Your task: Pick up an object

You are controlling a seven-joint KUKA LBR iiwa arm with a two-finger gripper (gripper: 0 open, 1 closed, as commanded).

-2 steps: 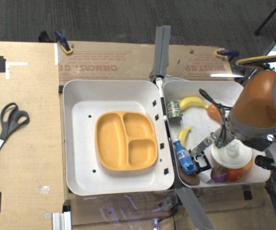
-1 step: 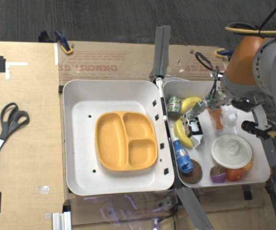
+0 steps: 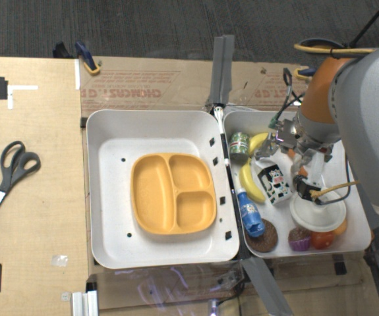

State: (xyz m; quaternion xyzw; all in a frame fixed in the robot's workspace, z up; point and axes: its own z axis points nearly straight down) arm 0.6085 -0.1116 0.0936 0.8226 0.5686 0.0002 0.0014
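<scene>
In the right bin (image 3: 355,239), near the worktop's right edge, the tool (image 3: 293,151) is seen lowered over a cow-patterned carton (image 3: 275,183); whether it is open or closed cannot be told. A banana (image 3: 251,182) and a blue bottle (image 3: 249,214) are laid along the bin's left wall, a green can (image 3: 240,142) at its far corner. A yellow divided plate (image 3: 173,193) is held in the left bin (image 3: 103,196).

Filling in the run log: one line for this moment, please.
arm: over right bin | hand: above banana, cow-print carton | left bin: yellow tray
</scene>
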